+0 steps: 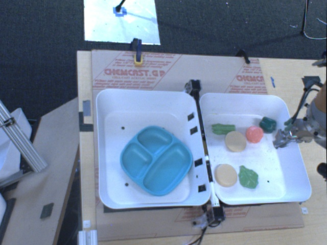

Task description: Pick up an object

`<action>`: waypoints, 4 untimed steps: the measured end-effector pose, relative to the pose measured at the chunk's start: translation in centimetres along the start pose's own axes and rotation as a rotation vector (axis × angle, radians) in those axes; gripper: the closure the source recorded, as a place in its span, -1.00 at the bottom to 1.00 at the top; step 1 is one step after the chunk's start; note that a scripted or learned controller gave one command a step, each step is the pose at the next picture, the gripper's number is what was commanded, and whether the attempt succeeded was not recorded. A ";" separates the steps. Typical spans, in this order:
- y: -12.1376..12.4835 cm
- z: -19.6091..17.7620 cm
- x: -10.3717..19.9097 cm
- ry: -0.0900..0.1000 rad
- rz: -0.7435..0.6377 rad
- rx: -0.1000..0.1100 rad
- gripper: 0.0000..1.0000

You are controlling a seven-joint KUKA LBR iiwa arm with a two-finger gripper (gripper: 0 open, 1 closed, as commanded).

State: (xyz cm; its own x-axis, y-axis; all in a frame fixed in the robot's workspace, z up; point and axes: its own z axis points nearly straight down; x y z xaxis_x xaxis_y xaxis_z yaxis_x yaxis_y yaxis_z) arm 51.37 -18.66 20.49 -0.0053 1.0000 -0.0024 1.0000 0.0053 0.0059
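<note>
Bench (168, 65): pale board printed with red lettering, carrying both bins side by side.
Left bin (148, 98): shallow and white, with one item inside.
Blue tray (156, 160): a divided plate with three compartments, lying flat and turned at an angle in the left bin's middle.
Right bin (294, 188): shallow, white, touching the left bin along a row of black clips (196, 147).
Yellow clamp (138, 52): on the bench's far edge, above the left bin.
Shiny sheet (121, 14): square, on the dark carpet beyond the bench, marked with a small blue spot.
Metal rail (18, 137): slanted, at the left edge.
</note>
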 end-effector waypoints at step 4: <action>6.0 -5.0 13.8 0.003 -0.004 0.002 1.00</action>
State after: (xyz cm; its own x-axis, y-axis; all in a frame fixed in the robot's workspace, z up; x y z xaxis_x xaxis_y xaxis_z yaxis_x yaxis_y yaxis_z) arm 57.31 -4.85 25.51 -0.0091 1.0000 0.0009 1.0000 0.0091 0.0039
